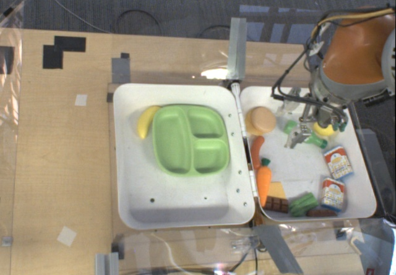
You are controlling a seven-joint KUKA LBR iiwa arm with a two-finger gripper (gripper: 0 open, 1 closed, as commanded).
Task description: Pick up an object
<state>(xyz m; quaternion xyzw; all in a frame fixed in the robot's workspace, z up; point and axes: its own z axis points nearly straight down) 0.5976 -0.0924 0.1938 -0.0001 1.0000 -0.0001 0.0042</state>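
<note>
Pincer (301, 136) over right bin (365, 206), green-yellow toy (322, 133) just beside it.

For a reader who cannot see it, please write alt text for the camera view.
A grey and orange robot arm reaches from the right, its pincer low over the right bin among toy food: a bun, a carrot and two small cartons. The left bin holds a green divided plate with a banana beside it.
</note>
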